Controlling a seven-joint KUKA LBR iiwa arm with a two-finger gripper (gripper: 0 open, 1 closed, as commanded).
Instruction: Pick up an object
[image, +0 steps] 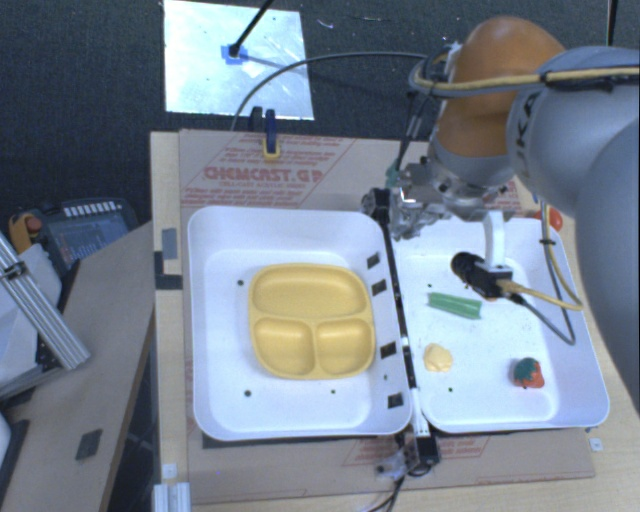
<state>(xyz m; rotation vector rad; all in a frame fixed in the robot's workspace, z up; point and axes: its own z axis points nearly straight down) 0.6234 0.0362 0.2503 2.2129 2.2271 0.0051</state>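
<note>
Brown cardboard sheeting (300, 165) covers the bench, and on it two shallow white plastic bins sit side by side. Nearest the camera in the right bin (500, 410) lie a small red-and-green toy piece (527, 372) towards the right wall and a pale yellow lump (437, 357) close to the divide, the two well apart. Level with them, the left bin (215, 330) holds a yellow moulded tray with three compartments (310, 320). A little farther back in the right bin a flat green stick (455, 304) lies crosswise, apart from both others. Farther still, the gripper (405, 215) hovers over the right bin's far left corner, just beside the divide; whether it is released, clenched or grasping anything I cannot tell. Any of the three loose pieces would serve as the object, and the green stick looks closest. A good pick would centre the gripper above the stick, turn the wrist to close across its narrow width, and descend straight, keeping off the bin wall. Beyond the bins lies a shiny foil sheet (235, 60).
</note>
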